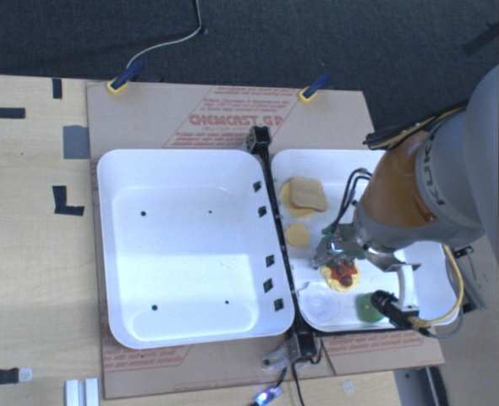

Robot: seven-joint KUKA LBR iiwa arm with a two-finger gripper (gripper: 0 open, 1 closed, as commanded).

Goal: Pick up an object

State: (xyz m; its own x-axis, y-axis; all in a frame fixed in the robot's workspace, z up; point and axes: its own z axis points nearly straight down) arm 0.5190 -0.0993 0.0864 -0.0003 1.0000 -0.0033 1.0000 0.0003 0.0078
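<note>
Cardboard covers the bench [233, 117] under two white bins, and all the objects lie in the right bin [317, 161], within the arm's easy reach. Its gripper [338, 256] is down over a small red and yellow object [343, 275]. Whether the jaws are apart or together, I cannot tell.

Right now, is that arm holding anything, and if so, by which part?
It cannot be told. The gripper is low in the right bin, right over a small red and yellow object, but the view shows nothing clearly between its fingers.
</note>
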